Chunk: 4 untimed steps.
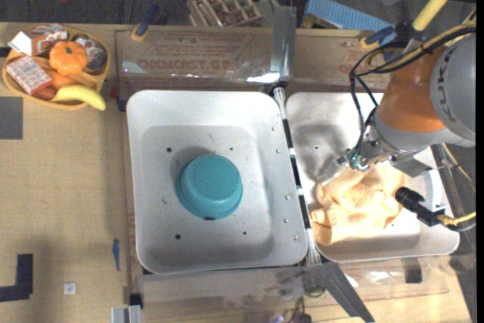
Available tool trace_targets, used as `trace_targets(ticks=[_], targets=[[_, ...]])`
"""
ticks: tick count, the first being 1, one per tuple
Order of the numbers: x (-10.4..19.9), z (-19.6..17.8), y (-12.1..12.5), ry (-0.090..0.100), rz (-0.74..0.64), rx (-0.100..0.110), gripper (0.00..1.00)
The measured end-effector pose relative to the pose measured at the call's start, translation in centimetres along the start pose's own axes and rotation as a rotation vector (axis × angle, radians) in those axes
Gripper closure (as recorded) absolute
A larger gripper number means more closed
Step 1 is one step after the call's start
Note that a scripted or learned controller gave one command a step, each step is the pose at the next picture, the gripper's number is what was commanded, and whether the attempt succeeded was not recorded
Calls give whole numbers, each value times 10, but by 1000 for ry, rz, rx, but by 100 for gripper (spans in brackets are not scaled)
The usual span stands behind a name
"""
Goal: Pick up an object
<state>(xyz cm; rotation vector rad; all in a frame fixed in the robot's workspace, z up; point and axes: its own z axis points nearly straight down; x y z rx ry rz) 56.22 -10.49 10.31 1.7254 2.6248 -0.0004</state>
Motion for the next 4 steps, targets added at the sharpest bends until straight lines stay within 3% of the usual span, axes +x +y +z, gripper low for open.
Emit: trace_targets(ticks=[1, 2, 3, 4], targets=[[-1, -11, 1, -3, 0, -3, 100], [-1, -11, 1, -3, -1, -2, 0], [8, 13, -3, -5, -27, -9, 0], [7, 2, -1, -8, -26, -14, 100]])
